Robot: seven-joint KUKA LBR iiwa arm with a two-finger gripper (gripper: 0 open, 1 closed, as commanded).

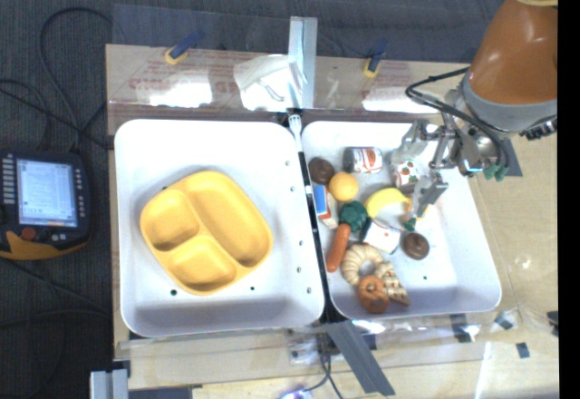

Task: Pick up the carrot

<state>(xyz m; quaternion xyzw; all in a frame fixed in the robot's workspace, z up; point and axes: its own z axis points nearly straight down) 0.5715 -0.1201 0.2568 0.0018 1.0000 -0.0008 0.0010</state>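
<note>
Croissant (361,258): nearest the front of the right bin (471,293), with a brown lumpy item (373,294) touching it; both lie just beside the carrot's tip, so the fingers should not sweep this way.
Carrot (338,248): orange, lying at a slant against the bin's left wall, next to the divider (308,207) between the bins; its green top (353,217) points toward the back.
Neighbours: a blue-and-white packet (319,203) beside the carrot on the wall side, a lemon (388,200) and a white card (383,237) on the other; a dark round piece (416,246) lies further right.
Best grasp: I judge the mid-shaft the cleanest target, closing across the thin width and lined up with the slant, since wall and clutter leave little room at either end.
Gripper (426,193): over the right part of the same bin, apart from the carrot, near the lemon; nothing shows between its fingers, and whether they are spread or closed cannot be told.
Move needed: travel left across the clutter while raised, then descend.
Risk: a finger catching the wall or the green top and rolling the carrot away.
Far row: can (364,159), yellow ball (343,186), brown ball (321,170), out of the way.
Left bin (131,152): holds a yellow tray (205,231); not involved.
</note>
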